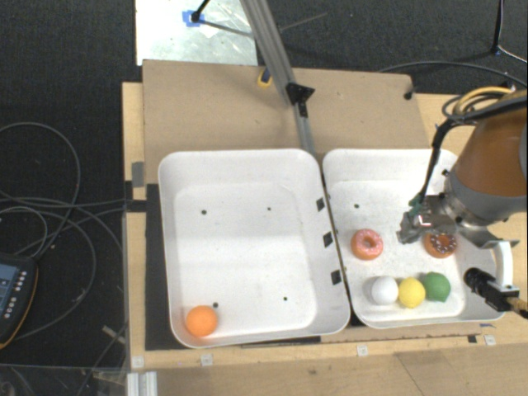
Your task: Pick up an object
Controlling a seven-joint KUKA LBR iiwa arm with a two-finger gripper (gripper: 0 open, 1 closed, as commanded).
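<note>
Arm (488,167) over right bin (371,180), pincer (415,226) low beside pink doughnut (367,244).

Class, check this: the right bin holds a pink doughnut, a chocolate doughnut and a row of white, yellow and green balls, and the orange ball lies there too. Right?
Not quite. The camera view shows the orange ball in the left bin, near its front corner. Everything else is right.

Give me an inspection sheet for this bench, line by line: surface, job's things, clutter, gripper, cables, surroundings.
Surface: bench bearing left bin and right bin side by side.
Job's things: orange ball in the left bin's near corner; pink donut, chocolate donut, white ball, yellow ball, green ball in the right bin.
Clutter: nothing seen.
Gripper: gripper over the right bin, between the donuts.
Cables: black cables on the floor.
Surroundings: dark carpet, tripod leg.
</note>
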